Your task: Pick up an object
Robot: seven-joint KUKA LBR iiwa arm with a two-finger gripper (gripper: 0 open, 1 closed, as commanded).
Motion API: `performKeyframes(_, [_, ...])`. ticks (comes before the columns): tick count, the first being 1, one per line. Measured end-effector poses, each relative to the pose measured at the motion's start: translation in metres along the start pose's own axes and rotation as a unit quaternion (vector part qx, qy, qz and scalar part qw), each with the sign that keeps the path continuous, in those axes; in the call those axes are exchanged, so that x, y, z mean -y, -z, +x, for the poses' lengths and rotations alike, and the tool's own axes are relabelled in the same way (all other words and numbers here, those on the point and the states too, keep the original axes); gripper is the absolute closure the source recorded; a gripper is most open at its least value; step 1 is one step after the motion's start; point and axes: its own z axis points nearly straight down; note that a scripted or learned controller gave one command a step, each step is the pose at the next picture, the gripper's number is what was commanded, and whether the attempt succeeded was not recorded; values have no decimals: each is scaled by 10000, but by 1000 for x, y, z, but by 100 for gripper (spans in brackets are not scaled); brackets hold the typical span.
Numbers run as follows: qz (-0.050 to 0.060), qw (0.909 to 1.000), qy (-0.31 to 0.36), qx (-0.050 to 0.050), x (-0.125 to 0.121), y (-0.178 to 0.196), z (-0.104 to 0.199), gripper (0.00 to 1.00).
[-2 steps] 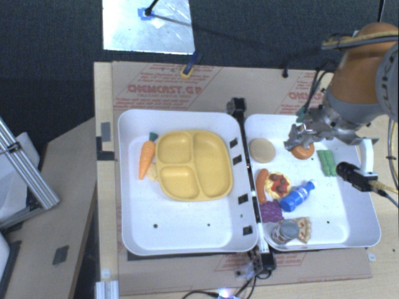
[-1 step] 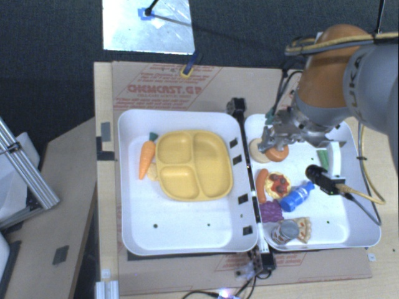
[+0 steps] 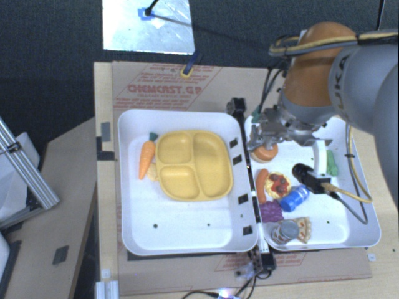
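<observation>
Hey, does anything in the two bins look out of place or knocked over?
Mostly no. The carrot lies on the left bin floor beside the yellow divided plate, not in it. The can in the right bin's near corner seems tipped on its side.

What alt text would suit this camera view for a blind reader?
A grey robot arm's gripper hovers over the right white bin of toy foods, above an orange round piece. The left white bin holds a yellow divided plate and a toy carrot.
</observation>
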Motion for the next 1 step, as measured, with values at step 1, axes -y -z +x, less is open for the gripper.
performKeyframes(1, [-4,10000,-2,-1,1,9,12,100])
